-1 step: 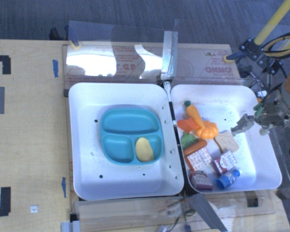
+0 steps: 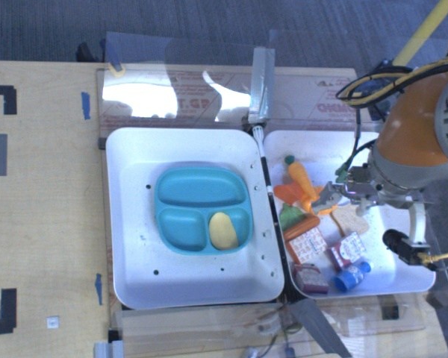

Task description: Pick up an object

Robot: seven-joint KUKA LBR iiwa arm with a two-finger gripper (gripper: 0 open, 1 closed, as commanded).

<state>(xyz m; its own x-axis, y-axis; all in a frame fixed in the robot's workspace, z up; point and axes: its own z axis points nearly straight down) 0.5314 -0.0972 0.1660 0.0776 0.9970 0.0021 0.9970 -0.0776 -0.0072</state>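
Arm: grey KUKA arm (image 2: pixel 418 136) with an orange band, entering from the right of the camera view and standing over the right bin.
Pincer: the pincer (image 2: pixel 334 195) sits low in the right bin (image 2: pixel 403 271), in the midst of the pile of small items. Whether it stands apart, together, or clamped on an item cannot be told from the view.
Carrot: an orange toy carrot (image 2: pixel 300 176) with a green top lies just to the left of the pincer and slightly farther from the camera, close to it; contact cannot be confirmed.
Orange piece: a flat orange-red piece (image 2: pixel 287 193) lies directly left of the pincer, against the bin's left wall.
Green item: a green item (image 2: pixel 290 215) lies left of and below the pincer.
Toast slice: a tan slice (image 2: pixel 349 220) lies just below the pincer, on the camera side.
Red-white packets: one packet (image 2: pixel 308 245) lies below-left of the pincer, a second (image 2: pixel 346 250) below it.
Blue cap item: a blue item (image 2: pixel 352 276) lies well below the pincer, near the bin's front wall.
Left bin: the left bin (image 2: pixel 131 222) lies well to the left of the pincer, past the divider.
Tray: a teal compartment tray (image 2: pixel 201 189) rests in the left bin.
Yellow object: a yellow egg-shaped object (image 2: pixel 222 231) sits in the tray's lower right compartment, well apart from the pincer.
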